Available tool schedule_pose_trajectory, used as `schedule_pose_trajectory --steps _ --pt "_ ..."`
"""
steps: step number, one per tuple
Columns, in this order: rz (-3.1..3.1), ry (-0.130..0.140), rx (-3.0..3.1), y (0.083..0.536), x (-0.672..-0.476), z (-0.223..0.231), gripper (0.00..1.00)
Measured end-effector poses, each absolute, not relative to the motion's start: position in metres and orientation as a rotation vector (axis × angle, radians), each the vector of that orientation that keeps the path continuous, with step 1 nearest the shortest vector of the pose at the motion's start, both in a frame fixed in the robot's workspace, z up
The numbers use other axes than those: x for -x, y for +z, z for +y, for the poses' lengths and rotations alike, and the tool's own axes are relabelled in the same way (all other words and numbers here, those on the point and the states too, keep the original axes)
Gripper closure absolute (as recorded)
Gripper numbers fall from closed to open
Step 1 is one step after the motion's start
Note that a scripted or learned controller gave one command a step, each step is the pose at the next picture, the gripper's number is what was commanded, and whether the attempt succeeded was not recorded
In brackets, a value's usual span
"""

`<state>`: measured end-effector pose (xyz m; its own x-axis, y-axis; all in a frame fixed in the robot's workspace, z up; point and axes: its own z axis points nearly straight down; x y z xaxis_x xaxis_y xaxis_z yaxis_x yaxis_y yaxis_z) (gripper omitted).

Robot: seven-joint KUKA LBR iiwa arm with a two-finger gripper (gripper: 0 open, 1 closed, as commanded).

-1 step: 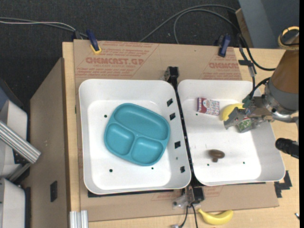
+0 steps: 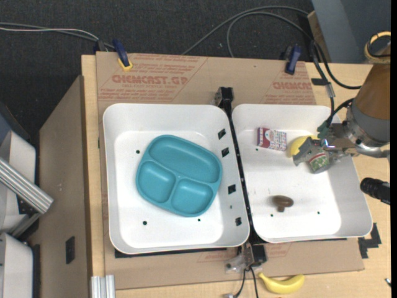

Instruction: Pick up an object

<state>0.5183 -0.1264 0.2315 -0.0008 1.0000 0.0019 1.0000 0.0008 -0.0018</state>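
The right bin [image 2: 335, 219] holds a maroon-and-white small carton [image 2: 272, 139], a yellow rounded object [image 2: 300, 144] and a small brown object [image 2: 282, 202]. My gripper [image 2: 312, 153] hangs low over the bin's upper right part, right beside the yellow object. A small green, white and red item [image 2: 320, 162] sits directly at the gripper's tip; I cannot make out whether it is held or lying under it. The carton lies a short way left of the gripper. The brown object rests well below it, nearer the front rim.
The left bin [image 2: 118, 216] holds a teal divided plate [image 2: 178, 174]. A black divider [image 2: 234, 166] runs between the bins. A banana [image 2: 283, 282] lies outside, on the bench's front edge. Clamps [image 2: 123, 56] and cables sit along the back edge.
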Motion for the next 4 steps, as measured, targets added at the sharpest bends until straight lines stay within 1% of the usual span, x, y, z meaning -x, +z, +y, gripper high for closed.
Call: schedule_pose_trajectory --steps 1,2,3,4 --pt "-2.215 0.006 2.216 0.17 -0.512 -0.123 0.0" --pt "-2.216 0.004 2.216 0.117 -0.501 -0.119 0.0" --pt "-2.217 0.003 2.218 0.083 -0.501 -0.118 0.0" --pt "-2.219 -0.002 2.221 0.096 -0.502 -0.118 1.0"
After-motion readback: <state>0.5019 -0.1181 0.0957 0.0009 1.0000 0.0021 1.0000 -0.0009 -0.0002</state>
